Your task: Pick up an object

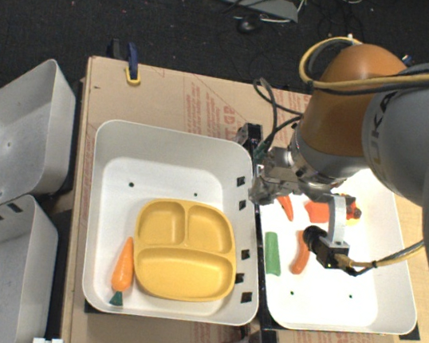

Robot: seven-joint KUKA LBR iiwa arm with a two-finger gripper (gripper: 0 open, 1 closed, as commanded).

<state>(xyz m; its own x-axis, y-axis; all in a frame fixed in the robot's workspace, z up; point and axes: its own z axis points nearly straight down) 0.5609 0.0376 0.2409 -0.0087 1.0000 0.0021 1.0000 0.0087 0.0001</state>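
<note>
Two shallow white bins are seen side by side on a brown board.

Left bin (106,190): a yellow divided plate (184,251) with three compartments lies flat in the middle of the floor. A toy carrot (124,267) is laid just beside the plate's left edge, its green tip pointing toward the near wall.

Right bin (354,310): several small pieces are scattered in the far-left part of the floor. A green stick (273,253) lies near the left wall, running roughly front to back. Just right of it an orange piece (300,258) is seen, partly covered by a black fitting. Farther back, a small red-orange piece (287,209) and an orange wedge (318,212) lie close together, with a small orange-and-yellow item (352,213) to their right; its shape is too small to make out.

The gripper (277,186) is held over the far-left corner of the right bin, close above the red-orange piece. Whether it is spread or closed cannot be told; nothing is seen held in it. The grey arm (414,134) with its orange band (352,92) is extended in from the right, over the back of the right bin.
</note>
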